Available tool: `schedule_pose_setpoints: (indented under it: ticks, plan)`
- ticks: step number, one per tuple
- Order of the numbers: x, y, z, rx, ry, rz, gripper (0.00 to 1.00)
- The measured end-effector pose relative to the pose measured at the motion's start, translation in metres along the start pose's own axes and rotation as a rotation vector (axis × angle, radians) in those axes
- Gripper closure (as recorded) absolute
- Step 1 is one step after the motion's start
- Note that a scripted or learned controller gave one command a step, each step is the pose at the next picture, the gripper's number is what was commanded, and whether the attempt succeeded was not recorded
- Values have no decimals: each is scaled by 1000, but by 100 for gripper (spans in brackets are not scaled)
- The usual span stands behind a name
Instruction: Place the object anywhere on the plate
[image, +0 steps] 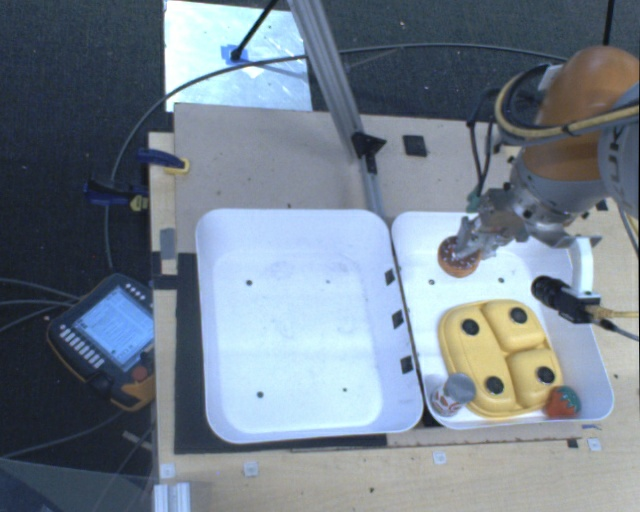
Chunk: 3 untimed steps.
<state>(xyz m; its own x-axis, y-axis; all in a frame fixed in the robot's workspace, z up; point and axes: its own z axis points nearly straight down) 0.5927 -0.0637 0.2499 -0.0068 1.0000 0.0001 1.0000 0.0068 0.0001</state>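
Now, gripper (468, 246): over the right bin (420, 240); we cannot tell its state.
Object: round brown thing (458, 260), no long axis.
Plate: yellow sectioned plate (500, 357), nearby.

Robotics lab, no home or kitchen. My grey arm with its orange band (590, 90) reaches in from the right over a plywood bench (270, 160) that bears two shallow white bins (290, 320) side by side. A teach pendant (105, 335) with a lit screen lies on dark carpet at left, cables (130, 150) looping round it. Blue clamps (112, 192) grip the bench's left edge. A metal pole (335, 85) slants up from the far side. Loose cabling hangs off my wrist.
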Motion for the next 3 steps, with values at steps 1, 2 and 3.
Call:
schedule_pose_setpoints:
  ticks: [1, 2, 3]
  plan:
    - [42, -25, -3, 1, 1, 0, 100]
    - [86, -50, -5, 1, 2, -3, 100]
    - [128, -64, 13, 1, 1, 0, 100]
